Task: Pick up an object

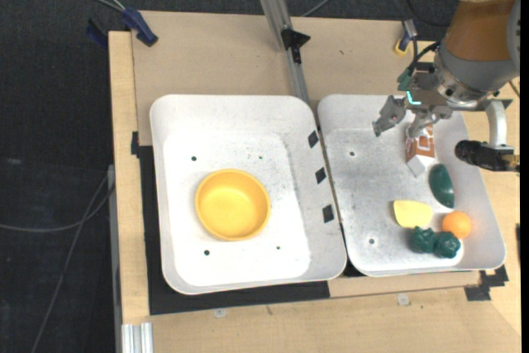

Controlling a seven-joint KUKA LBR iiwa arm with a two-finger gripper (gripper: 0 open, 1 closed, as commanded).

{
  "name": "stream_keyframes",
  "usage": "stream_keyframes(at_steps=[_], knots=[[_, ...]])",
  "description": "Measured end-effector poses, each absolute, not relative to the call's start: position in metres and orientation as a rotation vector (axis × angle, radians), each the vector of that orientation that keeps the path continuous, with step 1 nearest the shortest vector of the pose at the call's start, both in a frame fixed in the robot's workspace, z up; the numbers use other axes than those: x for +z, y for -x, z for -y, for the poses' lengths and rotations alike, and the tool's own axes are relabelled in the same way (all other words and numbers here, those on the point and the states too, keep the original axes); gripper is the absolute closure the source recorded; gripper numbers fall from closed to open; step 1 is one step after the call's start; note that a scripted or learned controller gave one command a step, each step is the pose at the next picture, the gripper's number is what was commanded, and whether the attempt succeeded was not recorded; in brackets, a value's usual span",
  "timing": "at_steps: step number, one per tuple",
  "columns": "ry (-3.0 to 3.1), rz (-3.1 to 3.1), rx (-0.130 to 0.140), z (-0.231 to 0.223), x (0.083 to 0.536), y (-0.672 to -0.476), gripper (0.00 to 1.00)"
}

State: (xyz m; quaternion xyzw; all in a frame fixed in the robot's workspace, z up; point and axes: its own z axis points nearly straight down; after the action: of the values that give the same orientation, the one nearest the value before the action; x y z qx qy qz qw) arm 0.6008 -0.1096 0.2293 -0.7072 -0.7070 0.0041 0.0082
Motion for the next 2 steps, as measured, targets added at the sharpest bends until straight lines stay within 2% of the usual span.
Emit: stream_keyframes(at_steps=[1,2], knots=[[2.214,2.215,0.004,0.11,0.234,-0.602,0.0],[2.211,2.209,0.014,0.111,0.169,-0.602,0.0]])
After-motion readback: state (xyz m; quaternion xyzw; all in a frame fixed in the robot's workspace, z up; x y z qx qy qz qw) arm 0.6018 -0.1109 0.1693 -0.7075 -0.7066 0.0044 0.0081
